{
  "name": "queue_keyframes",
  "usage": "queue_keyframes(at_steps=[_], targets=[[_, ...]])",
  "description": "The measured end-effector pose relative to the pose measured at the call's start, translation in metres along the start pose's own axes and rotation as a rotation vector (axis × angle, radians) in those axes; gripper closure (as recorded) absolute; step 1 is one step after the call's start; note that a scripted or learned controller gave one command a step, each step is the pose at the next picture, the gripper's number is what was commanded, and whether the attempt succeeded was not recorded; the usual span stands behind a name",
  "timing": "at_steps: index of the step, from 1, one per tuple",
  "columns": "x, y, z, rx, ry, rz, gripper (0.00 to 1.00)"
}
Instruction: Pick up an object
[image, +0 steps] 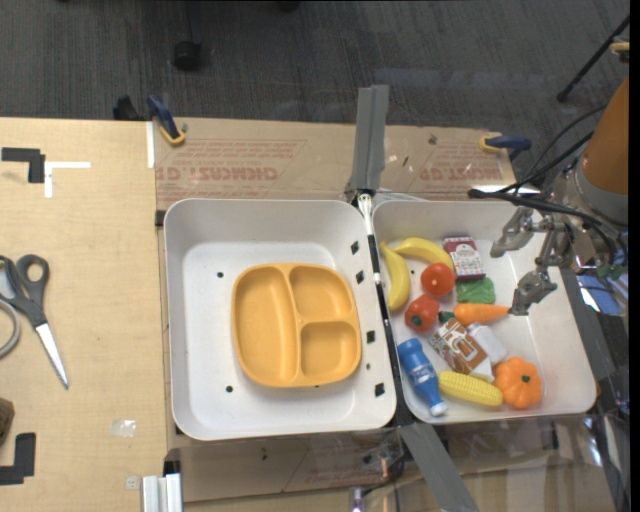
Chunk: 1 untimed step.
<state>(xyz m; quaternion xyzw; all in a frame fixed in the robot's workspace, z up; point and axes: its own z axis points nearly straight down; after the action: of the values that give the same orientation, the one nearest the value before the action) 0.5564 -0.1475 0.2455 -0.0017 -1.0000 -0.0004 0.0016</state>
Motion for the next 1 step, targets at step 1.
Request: queue_keyframes(at_steps=[1], targets=[[0.0234, 0.0437, 0.1464, 0.000, 0.002, 0.164, 0.00]])
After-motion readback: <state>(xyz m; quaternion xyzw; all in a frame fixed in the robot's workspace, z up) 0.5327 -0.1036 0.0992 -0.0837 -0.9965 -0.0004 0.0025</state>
